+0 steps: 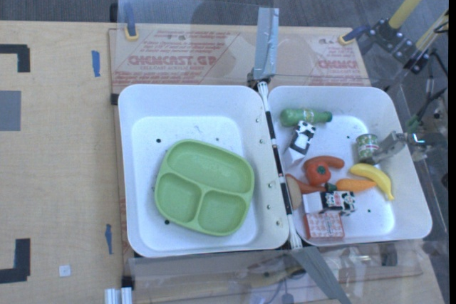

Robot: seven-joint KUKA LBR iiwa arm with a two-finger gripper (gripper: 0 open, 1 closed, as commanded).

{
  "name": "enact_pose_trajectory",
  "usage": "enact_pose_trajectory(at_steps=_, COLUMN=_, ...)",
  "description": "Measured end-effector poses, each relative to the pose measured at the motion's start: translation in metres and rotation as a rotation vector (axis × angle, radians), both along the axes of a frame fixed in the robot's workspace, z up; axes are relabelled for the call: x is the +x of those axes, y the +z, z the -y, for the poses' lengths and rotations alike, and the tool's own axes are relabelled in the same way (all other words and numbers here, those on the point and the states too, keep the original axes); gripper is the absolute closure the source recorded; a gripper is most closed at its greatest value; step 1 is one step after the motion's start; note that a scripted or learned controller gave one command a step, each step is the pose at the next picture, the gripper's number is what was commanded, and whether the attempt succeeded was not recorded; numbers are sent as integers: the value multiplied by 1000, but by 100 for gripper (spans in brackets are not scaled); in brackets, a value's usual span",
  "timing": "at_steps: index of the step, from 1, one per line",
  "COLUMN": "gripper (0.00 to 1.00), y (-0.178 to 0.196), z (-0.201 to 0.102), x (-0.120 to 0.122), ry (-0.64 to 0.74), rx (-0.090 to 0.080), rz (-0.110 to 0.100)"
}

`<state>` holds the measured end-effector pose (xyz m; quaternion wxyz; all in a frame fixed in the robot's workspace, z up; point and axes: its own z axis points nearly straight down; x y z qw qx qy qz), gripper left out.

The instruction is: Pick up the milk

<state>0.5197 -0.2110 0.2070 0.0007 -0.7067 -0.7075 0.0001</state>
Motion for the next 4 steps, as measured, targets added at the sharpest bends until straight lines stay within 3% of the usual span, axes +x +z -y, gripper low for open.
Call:
enact_pose_trajectory(at_steps=1, gripper=0, y=-84, z=-99, x=-38, ry=-194, rx=-1, rz=9)
enact_pose_trajectory(at_steps=2, gripper=0, y=-113, z=-113, x=-34, ry=-321, rx=3, rz=20)
enact_pose_trajectory(at_steps=3, gripper=0, y=-21, z=-158, x=-1, ry=-165, rx=0, rz=5)
enact_pose_trajectory(at_steps=4, gripper=0, y=-106, z=-109, x=37, ry=-516, rx=-1, rz=1)
